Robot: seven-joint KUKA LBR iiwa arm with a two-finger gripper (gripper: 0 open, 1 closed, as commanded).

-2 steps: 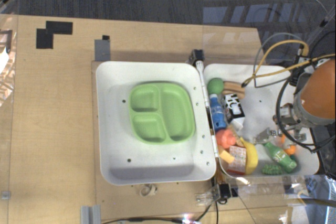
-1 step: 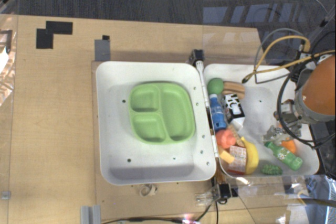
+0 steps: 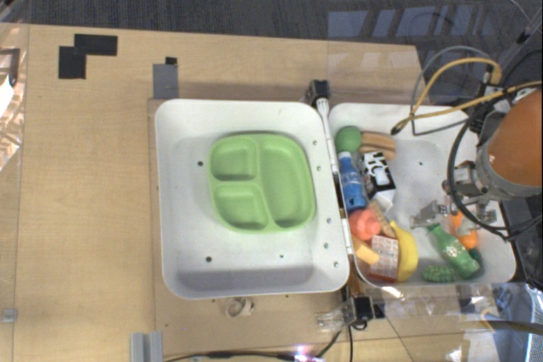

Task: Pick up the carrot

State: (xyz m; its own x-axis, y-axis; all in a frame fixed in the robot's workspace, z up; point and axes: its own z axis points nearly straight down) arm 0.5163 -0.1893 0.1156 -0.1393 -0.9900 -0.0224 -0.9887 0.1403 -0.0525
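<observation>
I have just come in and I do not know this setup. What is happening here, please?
A grey robot arm reaches from the right into the right bin, which holds a jumble of toy food and bottles. Its gripper is low over the near right part, close to the carrot, an orange piece beside a green bottle. I cannot tell how its jaws stand, and nothing is visibly lifted. The left bin holds a green divided plate.

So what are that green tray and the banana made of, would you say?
The tray looks like moulded plastic: one even matte green, soft rounded dividers, three compartments. The banana seems plastic too, probably a toy: smooth, uniformly yellow, faintly glossy. Neither can be confirmed from above.
</observation>
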